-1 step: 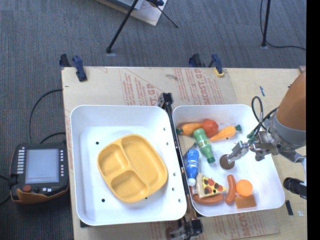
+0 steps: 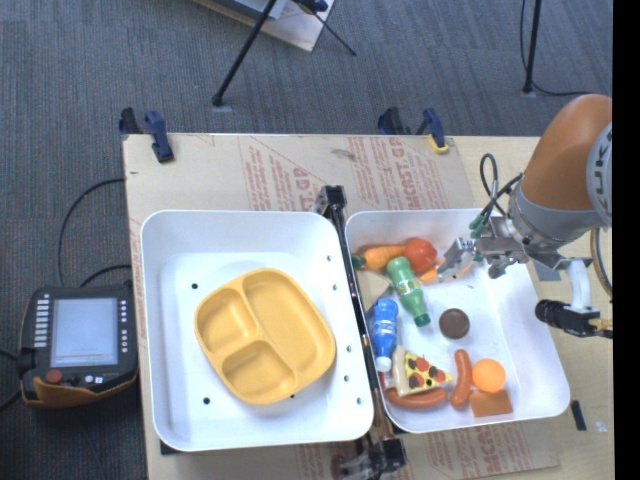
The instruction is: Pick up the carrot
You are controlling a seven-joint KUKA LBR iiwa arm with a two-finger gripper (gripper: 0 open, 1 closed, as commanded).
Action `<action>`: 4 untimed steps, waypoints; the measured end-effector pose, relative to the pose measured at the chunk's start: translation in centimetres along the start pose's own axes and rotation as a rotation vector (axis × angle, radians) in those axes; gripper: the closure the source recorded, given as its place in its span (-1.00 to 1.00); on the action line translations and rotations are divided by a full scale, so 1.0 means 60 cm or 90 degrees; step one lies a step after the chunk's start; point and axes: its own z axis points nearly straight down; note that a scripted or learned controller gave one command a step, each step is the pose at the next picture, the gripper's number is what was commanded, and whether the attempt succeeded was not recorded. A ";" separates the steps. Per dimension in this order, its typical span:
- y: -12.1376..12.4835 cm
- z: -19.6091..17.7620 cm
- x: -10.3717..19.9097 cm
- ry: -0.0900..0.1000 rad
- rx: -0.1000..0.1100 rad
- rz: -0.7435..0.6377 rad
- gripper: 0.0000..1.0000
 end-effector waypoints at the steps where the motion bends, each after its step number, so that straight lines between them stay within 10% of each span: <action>1: 0.089 0.109 0.048 -0.001 -0.007 0.055 -1.00; 3: 0.080 0.136 0.119 -0.002 0.007 0.554 -1.00; 4: -0.010 0.134 0.017 0.000 0.001 0.419 -1.00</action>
